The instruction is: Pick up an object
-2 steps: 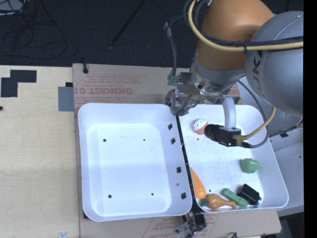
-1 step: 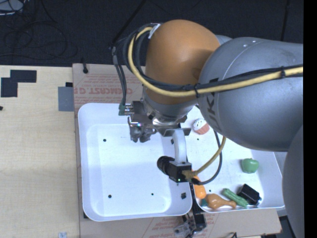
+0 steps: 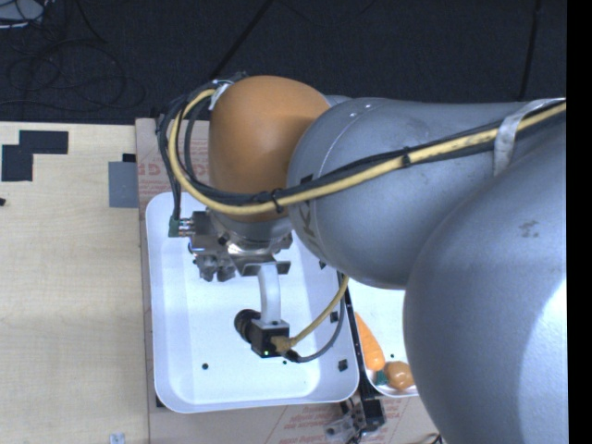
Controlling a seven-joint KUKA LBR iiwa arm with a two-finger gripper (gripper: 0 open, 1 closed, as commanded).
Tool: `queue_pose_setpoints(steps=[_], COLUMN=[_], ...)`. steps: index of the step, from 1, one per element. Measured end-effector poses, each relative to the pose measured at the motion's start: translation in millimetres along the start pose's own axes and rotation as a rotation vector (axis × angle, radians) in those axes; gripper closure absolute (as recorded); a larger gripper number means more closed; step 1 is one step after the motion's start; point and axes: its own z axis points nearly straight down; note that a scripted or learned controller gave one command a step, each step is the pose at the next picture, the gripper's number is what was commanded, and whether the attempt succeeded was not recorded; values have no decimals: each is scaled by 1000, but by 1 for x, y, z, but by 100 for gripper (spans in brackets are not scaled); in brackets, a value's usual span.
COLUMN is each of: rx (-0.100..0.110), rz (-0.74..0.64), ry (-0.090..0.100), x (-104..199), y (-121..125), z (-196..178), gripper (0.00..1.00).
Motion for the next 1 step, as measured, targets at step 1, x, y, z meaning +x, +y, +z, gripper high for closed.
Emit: queue_pose_setpoints(steps=[1], rx=[-2], rz=[4], ry=[-1], x=[-2], y=[49], z=[106], gripper=[100])
